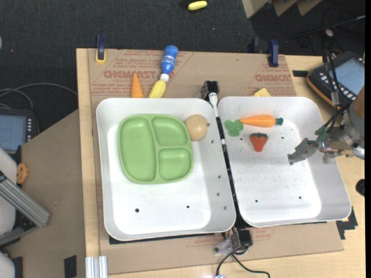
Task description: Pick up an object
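Two shallow white plastic bins sit side by side on a brown cardboard sheet [191,68] in the middle of the picture.

The left white bin [168,213] holds a light green plate with three sections [155,148] in its upper part. A round tan ball-like thing [196,127] sits just beside the plate's upper right corner, touching it.

The right white bin [278,201] has three toys near its top. A long orange toy carrot with a green tip [258,120] lies on its side. A small green leafy toy [233,127] is just to the left of the carrot, touching its end. A small red toy strawberry [258,141] lies just below the carrot.

The robot's grey gripper [301,153] comes in from the right edge and hangs over the right side of the right bin, well apart from the toys. One dark finger points down and to the left. Nothing is between its fingers. Whether the fingers are spread or pressed together, I cannot tell.

Above the bins, on the cardboard, lie a blue and white bottle-shaped toy [168,60], a yellow toy corn [157,88] and a small orange cone-shaped toy [136,86]. A yellow toy [197,5] lies on the dark floor at the top.
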{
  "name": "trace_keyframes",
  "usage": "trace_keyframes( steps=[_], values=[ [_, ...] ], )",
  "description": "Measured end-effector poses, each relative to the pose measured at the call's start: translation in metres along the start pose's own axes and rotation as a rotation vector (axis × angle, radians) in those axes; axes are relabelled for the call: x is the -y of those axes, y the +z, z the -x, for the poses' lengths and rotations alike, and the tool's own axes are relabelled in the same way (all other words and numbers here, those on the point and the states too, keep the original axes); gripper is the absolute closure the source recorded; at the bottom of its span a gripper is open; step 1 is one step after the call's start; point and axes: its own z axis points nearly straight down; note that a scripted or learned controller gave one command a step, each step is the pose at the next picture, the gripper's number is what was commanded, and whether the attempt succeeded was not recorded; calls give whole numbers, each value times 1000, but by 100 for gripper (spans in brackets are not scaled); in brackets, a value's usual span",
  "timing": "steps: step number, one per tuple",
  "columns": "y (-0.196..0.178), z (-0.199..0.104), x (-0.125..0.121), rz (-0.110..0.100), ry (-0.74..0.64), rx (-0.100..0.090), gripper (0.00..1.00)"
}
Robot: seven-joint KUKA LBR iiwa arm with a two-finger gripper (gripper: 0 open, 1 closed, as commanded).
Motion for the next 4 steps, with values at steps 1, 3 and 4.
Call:
trace_keyframes(
  steps=[1,3,4],
  values=[
    [86,73,8,-8,8,-1,0],
    [157,-62,-127,7,-8,1,0],
    [146,-58,-124,5,-1,1,100]
  ],
)
